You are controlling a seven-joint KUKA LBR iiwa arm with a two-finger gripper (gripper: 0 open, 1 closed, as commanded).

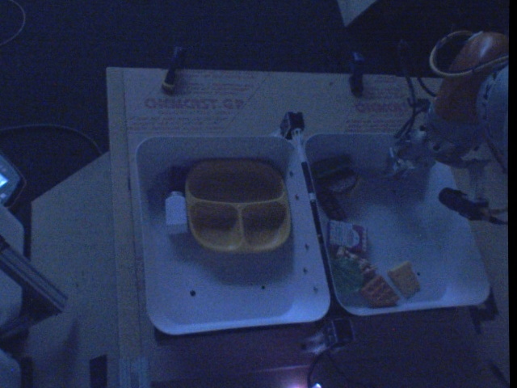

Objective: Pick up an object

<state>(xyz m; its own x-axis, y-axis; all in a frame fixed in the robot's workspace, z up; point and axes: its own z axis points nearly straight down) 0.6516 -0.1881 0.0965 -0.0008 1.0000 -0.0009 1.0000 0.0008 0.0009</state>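
Presently, claw [398, 165]: upper right of frame, over right bin [452, 293]; finger state cannot be told.
Nearest item: dark object [335, 178].
Advice: descend centred, clear of bin wall.

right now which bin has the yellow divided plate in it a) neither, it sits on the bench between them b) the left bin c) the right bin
b: the yellow divided plate lies inside the left bin, with a small white object against its left edge; the right bin holds small flat items near its lower left instead.
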